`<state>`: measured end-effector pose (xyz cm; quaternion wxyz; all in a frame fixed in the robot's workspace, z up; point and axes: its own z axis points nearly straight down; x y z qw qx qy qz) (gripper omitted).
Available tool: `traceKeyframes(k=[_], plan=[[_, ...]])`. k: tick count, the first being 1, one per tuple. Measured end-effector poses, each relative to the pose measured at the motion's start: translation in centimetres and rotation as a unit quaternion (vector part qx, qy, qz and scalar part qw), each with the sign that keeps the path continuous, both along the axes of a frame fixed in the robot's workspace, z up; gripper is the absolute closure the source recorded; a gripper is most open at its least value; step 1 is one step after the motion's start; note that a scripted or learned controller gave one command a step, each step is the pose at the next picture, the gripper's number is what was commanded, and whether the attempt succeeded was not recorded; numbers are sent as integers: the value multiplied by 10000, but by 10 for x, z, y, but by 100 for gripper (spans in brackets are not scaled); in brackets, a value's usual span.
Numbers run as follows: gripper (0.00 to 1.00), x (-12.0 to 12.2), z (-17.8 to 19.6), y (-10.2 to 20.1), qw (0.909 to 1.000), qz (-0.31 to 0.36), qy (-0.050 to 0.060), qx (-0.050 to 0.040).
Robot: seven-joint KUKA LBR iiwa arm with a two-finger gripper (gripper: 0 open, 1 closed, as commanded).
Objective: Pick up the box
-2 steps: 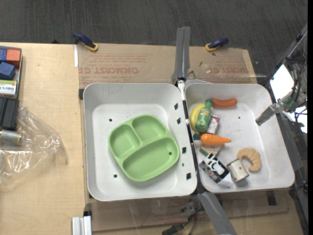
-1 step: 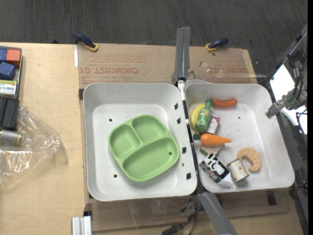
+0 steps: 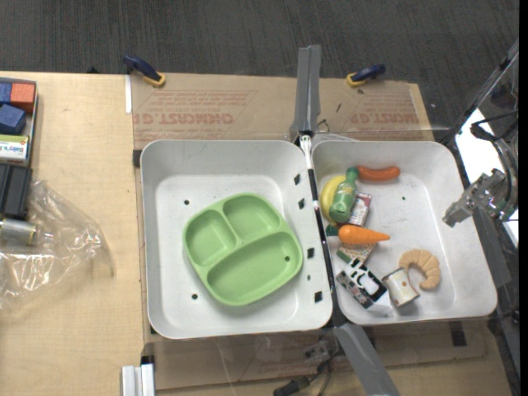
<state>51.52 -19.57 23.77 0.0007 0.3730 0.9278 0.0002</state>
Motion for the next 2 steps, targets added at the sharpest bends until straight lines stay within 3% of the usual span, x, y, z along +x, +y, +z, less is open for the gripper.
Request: traceKeyframes(k=[1,2], plan=[[100,-37,14,131,9881,1541,4,1],[100,-37,-3,207,9284,3716,6,3]])
